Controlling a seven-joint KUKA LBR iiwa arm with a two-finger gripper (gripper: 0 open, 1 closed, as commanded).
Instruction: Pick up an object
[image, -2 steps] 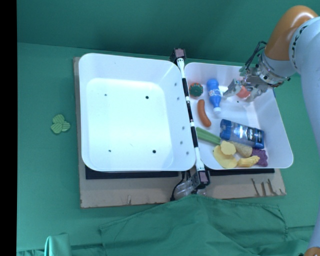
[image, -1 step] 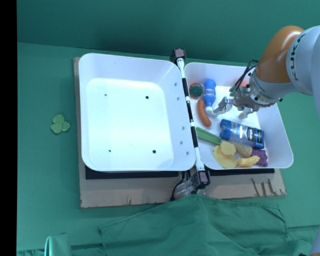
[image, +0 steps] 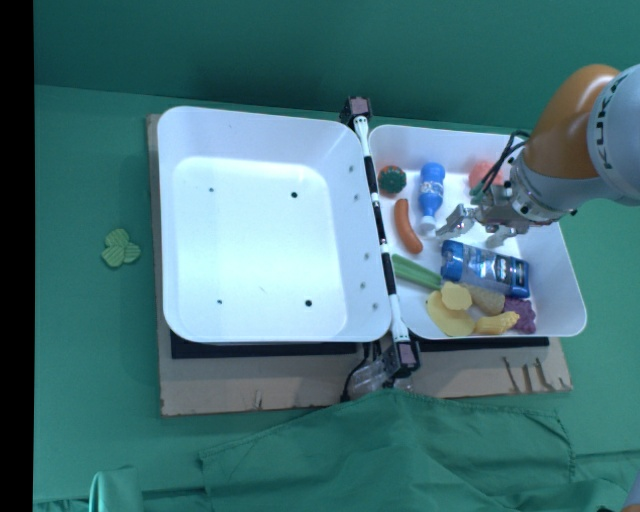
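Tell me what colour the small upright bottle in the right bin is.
Blue with a white cap: the small plastic bottle, seen in the camera view.

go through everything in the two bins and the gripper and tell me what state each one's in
Left bin: bare floor.
Right bin: holds the toys.
Gripper: open, holding nothing, above the can.
Can: lying flat.
Bottle: lying flat.
Sausage: lying flat.

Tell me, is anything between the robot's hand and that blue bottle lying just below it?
Nothing visible is. The hand hangs just above the blue plastic bottle lying on its side in the right white bin, with bare bin floor between them.
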